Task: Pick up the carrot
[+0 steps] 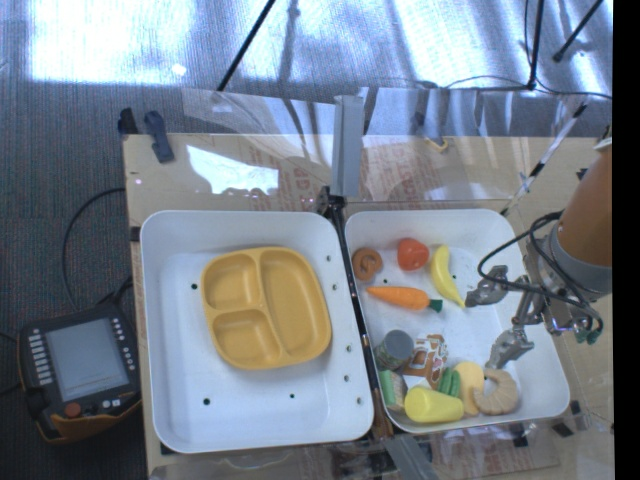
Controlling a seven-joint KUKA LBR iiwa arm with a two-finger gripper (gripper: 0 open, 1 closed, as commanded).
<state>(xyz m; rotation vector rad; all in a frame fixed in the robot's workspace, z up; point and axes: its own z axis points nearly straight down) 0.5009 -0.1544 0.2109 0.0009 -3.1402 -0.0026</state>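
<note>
Looking down at a slant, the camera view shows a pale wooden counter [250,173] carrying two shallow white plastic bins with rounded corners, side by side. The left bin [180,408] holds a smooth yellow plate [266,307] divided into three compartments, lying flat near the bin's middle. The right bin [470,230] holds a scatter of toy food: the carrot [402,296], orange and tapered with a small green tip pointing right, lies flat in the upper middle of the bin, apart from its neighbours. Above it sit a brown coiled pastry [367,263] and a glossy red tomato [412,253]; a curved yellow banana [443,276] lies just to its right. Lower down are a grey tin can [396,349], a small printed carton [430,358], a yellow pear [433,405], a green piece [452,381] and a tan ring-shaped biscuit [497,392], crowded together so their edges overlap and are hard to separate. The gripper [498,318] hangs over the right side of this bin, its two metal fingers [487,291] spread well apart with nothing between them, to the right of the carrot and not touching it. The arm [590,223], grey with an orange band, is cut off at the right. A handheld controller with a screen [78,368] lies on the dark carpet [60,148] at lower left.
</note>
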